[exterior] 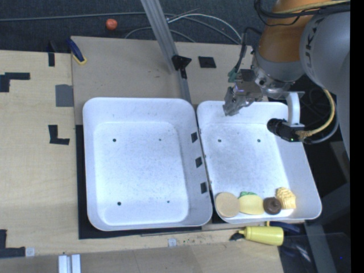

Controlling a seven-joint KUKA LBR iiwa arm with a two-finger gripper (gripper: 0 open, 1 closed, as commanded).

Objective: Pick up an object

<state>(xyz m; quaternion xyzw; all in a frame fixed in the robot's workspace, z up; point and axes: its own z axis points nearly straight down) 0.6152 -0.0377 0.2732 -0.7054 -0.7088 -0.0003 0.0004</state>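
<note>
Your gripper [233, 107] is hovering at the right bin's [296, 152] 12 o'clock edge; I cannot tell its state. The food pieces — tan disc [227, 205], yellow piece [251, 205], brown ring [272, 206], corn-like piece [285, 198] — are huddling at 6 o'clock, likely slid against the wall, well apart from it.

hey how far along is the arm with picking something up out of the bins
Done: nothing looks picked. The tan disc, yellow piece, brown ring and yellow block all lie along the near edge of the right bin.
In hand: the claw hangs over that bin's far edge.
Left: reach the pile, grasp one, lift.
</note>
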